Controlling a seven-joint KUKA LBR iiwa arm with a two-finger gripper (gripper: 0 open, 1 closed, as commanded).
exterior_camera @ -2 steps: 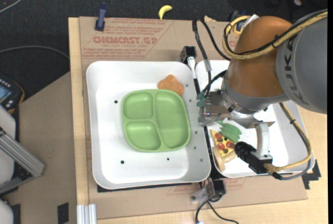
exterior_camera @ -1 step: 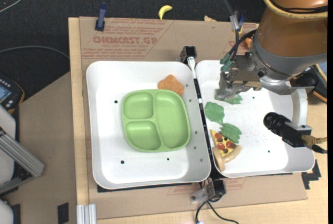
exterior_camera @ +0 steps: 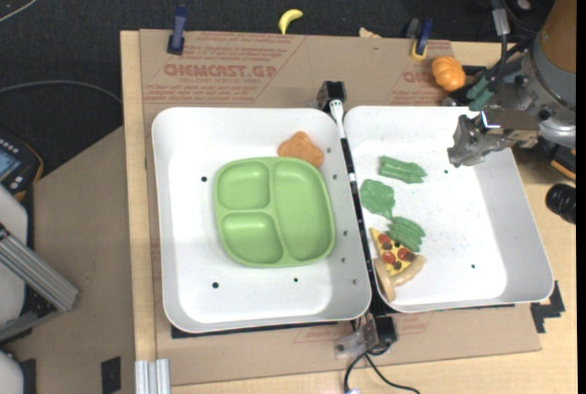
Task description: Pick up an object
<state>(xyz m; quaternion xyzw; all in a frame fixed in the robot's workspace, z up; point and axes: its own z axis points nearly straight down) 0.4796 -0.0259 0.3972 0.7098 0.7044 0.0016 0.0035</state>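
My gripper (exterior_camera: 465, 150) hangs over the upper right part of the right bin (exterior_camera: 494, 227), with nothing visible between its fingers. To its left lies a green ridged piece (exterior_camera: 402, 169). Lower down are a green leafy piece (exterior_camera: 376, 197), another green piece (exterior_camera: 406, 231) and a pizza slice (exterior_camera: 396, 259) near the bin's left wall. In the left bin (exterior_camera: 183, 200) a green divided plate (exterior_camera: 274, 211) lies flat, with an orange piece (exterior_camera: 300, 147) just behind it.
An orange toy (exterior_camera: 448, 72) and a yellow banana toy (exterior_camera: 289, 18) lie on the cardboard behind the bins. Blue clamps (exterior_camera: 177, 30) hold the cardboard's back edge. A black clip (exterior_camera: 331, 95) sits between the bins at the back.
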